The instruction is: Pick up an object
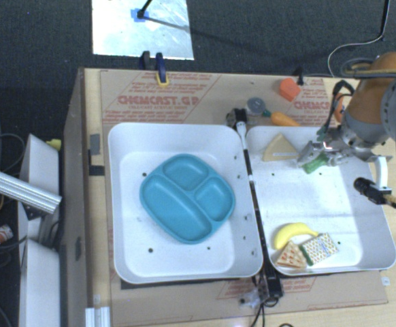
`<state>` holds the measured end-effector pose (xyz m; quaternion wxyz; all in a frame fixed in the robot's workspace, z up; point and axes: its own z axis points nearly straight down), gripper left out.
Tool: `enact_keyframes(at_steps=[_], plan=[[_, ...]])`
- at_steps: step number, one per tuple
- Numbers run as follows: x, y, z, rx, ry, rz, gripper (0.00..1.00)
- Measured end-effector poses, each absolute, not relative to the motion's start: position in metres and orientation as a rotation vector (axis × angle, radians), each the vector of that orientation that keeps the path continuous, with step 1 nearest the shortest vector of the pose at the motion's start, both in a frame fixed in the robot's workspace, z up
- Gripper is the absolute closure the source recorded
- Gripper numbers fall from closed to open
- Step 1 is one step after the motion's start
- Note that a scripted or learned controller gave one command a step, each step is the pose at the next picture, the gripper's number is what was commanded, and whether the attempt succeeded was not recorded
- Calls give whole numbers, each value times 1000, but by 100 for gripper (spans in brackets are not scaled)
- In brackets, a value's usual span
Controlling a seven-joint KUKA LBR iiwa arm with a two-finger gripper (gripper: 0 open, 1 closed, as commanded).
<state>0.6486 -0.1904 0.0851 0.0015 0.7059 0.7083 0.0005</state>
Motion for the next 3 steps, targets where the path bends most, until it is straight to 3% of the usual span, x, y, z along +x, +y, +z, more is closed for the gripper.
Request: enact_keyframes(at_steps=[1,2,3], plan=[[655,-207,86,2216,2221,3,0],[656,-206,97,2210,2223,4,100],[663,-207,214,2210,2220,7,100]])
